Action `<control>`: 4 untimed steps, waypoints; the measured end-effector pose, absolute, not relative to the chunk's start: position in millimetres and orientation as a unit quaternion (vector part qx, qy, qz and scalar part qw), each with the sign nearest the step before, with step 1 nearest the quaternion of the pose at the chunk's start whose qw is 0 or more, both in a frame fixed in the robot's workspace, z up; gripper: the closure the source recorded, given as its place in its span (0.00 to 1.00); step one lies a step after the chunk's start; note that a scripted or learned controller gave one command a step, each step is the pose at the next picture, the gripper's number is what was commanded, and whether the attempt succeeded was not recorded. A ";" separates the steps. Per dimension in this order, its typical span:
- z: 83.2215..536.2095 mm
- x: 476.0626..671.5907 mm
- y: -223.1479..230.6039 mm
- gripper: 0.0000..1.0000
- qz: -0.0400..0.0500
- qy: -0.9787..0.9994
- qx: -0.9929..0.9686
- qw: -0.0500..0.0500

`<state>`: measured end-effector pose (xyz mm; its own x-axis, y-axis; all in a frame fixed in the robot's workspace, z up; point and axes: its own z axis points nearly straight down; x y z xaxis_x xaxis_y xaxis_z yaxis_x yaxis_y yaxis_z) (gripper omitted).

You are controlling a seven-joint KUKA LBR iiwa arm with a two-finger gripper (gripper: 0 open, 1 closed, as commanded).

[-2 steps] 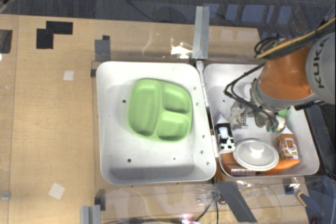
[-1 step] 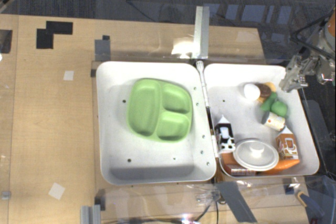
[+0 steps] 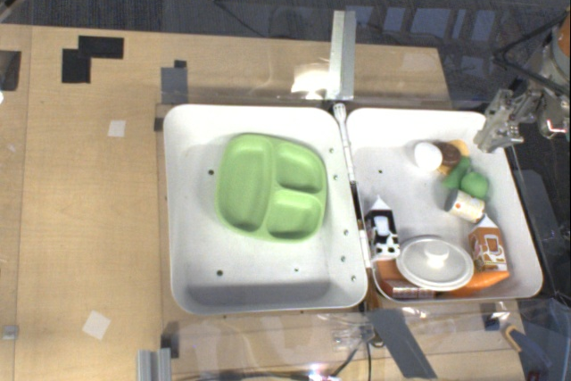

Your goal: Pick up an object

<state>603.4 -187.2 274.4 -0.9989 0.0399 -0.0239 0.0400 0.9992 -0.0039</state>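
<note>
Bins sat side by side on the pale wooden bench [image 3: 80, 219], their inner rims touching along a central seam. The left bin [image 3: 192, 281] carried a green divided tray [image 3: 270, 185], lying flat a little above the middle of the bin floor, its three compartments facing up.

The right bin [image 3: 393, 147] carried the clutter. A white ball-like object [image 3: 427, 155] lay toward the upper right, touching a brown item [image 3: 450, 156] just beside it. Below those, a green object [image 3: 470, 183] rested against a small white cylinder [image 3: 467, 208]. Along the lower edge, a round white lid or bowl [image 3: 434, 262] sat on an orange piece [image 3: 486, 281], with an orange-brown packet [image 3: 488, 249] just to its right. A small white and black bottle [image 3: 381, 226] stood against the seam between the bins. Nothing among these objects was lifted; all rested on the bin floor.

The gripper [image 3: 500, 131] hung at the upper right corner of the right bin, over its rim, well clear of the tray and near the brown item without touching it. Metal parts of it showed against the dark background, but whether the fingers were apart or together could not be told, and no object was seen between them. A metal post [image 3: 343, 58] rose from the bench just above the seam.
</note>
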 end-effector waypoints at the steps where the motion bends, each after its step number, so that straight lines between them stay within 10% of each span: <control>1: 287.5 605.9 -186.4 1.00 -0.003 1.000 0.019 0.017; 4: 327.6 613.2 -184.0 1.00 -0.006 0.999 0.017 0.035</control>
<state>613.2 -184.0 327.6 -0.9970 0.0337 -0.0692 0.0345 0.9993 -0.0110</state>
